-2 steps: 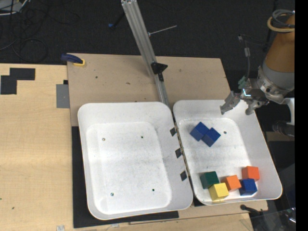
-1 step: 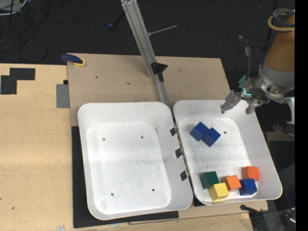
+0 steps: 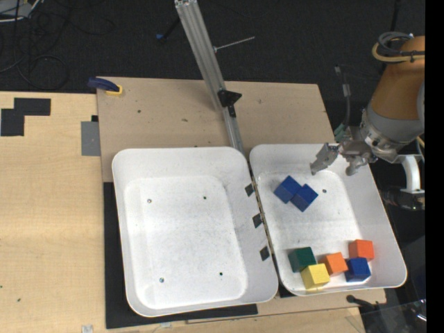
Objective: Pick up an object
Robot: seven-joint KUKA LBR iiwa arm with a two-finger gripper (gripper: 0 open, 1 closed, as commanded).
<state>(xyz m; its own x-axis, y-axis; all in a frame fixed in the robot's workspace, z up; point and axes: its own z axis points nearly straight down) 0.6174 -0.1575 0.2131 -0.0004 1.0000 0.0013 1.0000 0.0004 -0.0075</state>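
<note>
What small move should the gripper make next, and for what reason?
Probably shift left and down toward the blue blocks. The gripper hangs open over the right bin with nothing between its jaws, and that pair lies nearest, apart from the cluster of blocks at the bin's front.

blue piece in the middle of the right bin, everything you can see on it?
The blue piece looks like two matte blue cubes joined or pressed together, one offset from the other, lying rotated at an angle to the bin walls. It rests on the floor of the right bin, in the upper middle, apart from the cluster of colored blocks near the front. The gripper is up and to its right, not touching it.
</note>
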